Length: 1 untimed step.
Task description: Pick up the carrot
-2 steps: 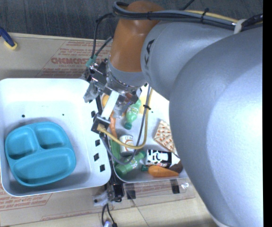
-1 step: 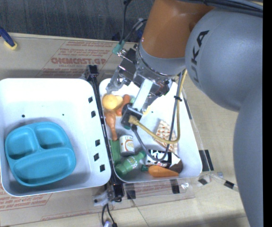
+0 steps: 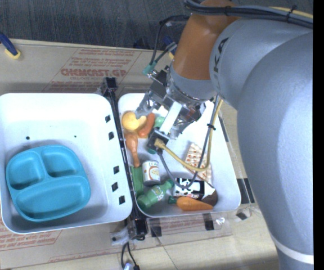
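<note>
Carrot [image 3: 194, 204] lies lengthwise along the right bin's [image 3: 228, 167] near wall, well below the gripper [image 3: 151, 125] (jaws spread, holding nothing), which hangs up among the toys by the divider, so it's a reach toward the front.

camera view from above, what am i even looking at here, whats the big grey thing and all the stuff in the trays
The big grey thing is a robot arm with an orange band, reaching in from the right. One fixed camera looks down at a slant on two shallow white bins. The left bin holds a blue divided plate. The right bin is cluttered: a carrot near its front edge, a small can, a green bottle and other toy food. The arm's gripper is down among items near the back, far from the carrot.
</note>
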### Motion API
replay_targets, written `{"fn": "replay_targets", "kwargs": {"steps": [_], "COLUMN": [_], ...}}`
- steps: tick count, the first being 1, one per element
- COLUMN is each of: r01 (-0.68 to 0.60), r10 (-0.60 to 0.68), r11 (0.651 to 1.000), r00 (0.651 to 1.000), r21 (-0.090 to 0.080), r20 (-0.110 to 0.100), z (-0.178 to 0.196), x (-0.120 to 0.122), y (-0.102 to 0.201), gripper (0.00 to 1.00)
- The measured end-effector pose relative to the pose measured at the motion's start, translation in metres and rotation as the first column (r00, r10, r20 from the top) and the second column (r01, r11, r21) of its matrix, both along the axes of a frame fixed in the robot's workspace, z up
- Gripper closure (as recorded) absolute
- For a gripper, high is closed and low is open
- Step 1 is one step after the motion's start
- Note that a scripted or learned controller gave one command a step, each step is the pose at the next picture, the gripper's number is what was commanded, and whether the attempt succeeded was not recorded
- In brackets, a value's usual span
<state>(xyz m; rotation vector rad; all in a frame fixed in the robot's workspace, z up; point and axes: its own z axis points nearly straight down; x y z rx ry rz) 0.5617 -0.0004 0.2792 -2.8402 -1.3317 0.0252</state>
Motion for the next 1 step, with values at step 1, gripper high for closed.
{"fn": "replay_targets", "kwargs": {"steps": [1], "r01": [-0.064], "r10": [0.064], "r11": [0.998], "r00": [0.998], "r21": [0.002], "r20": [-0.005], "z": [-0.0932], "x": [0.0329], "y": [-0.0426], "gripper": [0.00]}}
